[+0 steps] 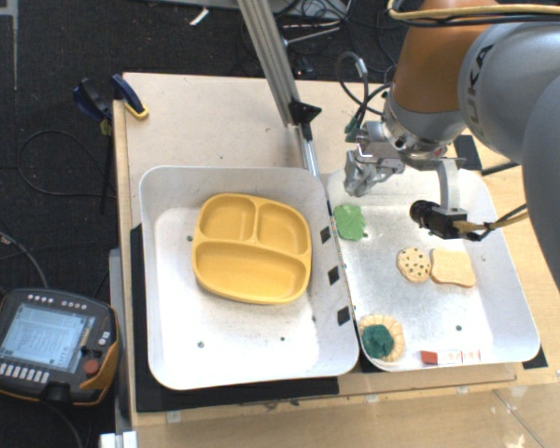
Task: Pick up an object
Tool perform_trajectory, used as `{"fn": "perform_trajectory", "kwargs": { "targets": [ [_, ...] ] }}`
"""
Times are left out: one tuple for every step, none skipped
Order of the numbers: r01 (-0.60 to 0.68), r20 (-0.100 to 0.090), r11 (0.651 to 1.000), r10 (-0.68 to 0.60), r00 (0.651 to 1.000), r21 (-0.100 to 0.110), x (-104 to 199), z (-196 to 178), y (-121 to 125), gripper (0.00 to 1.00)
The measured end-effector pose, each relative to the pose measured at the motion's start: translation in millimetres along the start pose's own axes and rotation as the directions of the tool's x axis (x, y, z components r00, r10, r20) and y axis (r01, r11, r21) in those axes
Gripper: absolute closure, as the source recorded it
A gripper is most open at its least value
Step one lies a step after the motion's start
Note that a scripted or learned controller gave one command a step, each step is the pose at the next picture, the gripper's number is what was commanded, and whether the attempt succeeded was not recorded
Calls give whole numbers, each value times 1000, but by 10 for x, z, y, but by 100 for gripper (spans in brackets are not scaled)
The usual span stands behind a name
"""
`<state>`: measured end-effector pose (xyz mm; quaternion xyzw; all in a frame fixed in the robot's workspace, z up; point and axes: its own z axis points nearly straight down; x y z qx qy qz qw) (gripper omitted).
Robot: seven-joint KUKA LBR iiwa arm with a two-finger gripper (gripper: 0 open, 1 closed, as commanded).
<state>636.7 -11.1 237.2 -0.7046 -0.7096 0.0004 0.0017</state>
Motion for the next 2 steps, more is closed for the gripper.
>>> {"fn": "perform_trajectory", "kwargs": {
  "targets": [
    [0,0,1000,0,1000,1,475,103,-190,100],
    [2,-1,1000,-2,1000,-3,1072,26,-286,100]
  ]
}}
